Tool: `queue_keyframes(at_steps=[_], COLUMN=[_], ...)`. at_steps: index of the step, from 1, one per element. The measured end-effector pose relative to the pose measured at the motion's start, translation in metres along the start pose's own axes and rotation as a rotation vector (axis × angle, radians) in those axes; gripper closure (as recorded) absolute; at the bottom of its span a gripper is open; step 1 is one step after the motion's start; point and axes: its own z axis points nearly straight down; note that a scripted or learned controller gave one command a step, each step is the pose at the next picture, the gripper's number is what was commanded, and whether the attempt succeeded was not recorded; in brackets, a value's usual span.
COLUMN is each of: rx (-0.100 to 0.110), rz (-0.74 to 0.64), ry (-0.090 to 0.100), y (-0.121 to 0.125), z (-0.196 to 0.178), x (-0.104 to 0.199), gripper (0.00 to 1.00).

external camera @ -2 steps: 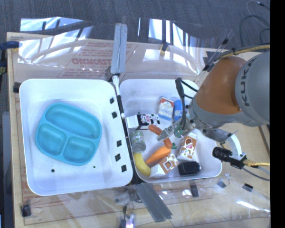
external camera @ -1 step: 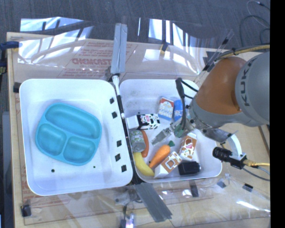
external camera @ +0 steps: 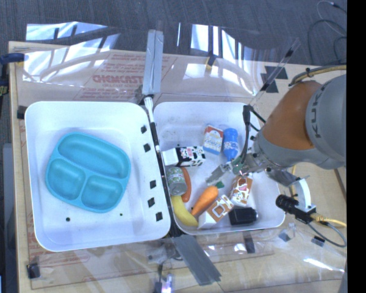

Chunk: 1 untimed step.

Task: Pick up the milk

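The bench [external camera: 79,81] (clear-sheeted) bears the left bin [external camera: 39,224] and right bin [external camera: 189,110].

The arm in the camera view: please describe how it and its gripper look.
The arm is thick and rounded, grey with a wide orange band above the wrist and dark lettering on the grey shell. The gripper is small, metallic grey and dark. A thin black cable runs beside the wrist.
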Motion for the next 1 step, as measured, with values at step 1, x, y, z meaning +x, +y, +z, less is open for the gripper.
queue_keyframes(at_steps=[1], rx=[-0.003], rz=[-0.060], ry=[-0.001], y=[-0.0136], z=[-0.0565], x=[0.0029], gripper=[0.00])
